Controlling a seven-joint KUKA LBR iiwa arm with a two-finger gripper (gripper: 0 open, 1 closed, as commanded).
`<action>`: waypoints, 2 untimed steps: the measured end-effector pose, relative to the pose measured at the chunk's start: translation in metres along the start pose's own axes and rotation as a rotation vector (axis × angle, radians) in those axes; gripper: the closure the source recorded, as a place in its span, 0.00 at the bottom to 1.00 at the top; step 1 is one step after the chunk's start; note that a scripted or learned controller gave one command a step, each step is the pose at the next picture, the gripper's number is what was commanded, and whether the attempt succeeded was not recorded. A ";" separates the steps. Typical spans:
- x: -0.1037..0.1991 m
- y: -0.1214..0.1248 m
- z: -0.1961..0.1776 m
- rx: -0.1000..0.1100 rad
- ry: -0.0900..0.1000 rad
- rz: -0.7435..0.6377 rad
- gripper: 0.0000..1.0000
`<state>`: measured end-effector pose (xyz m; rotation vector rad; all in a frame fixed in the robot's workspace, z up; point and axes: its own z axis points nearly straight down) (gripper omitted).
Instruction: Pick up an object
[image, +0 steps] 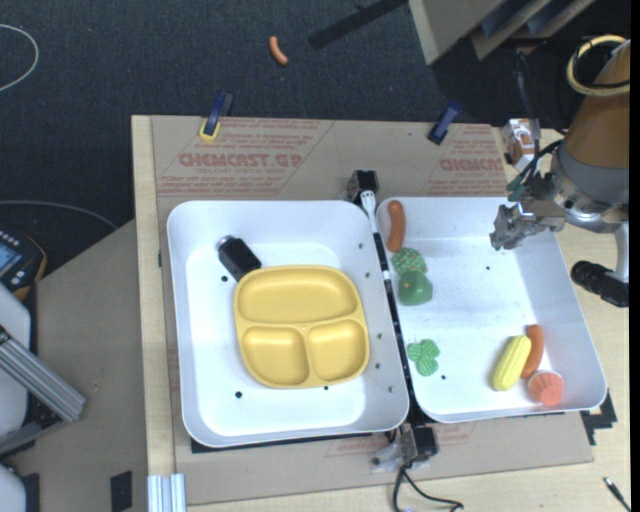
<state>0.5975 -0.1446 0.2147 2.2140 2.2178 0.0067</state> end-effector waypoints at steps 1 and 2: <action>0.000 0.001 -0.011 0.004 0.001 0.000 1.00; 0.049 -0.018 -0.001 0.012 0.006 -0.003 1.00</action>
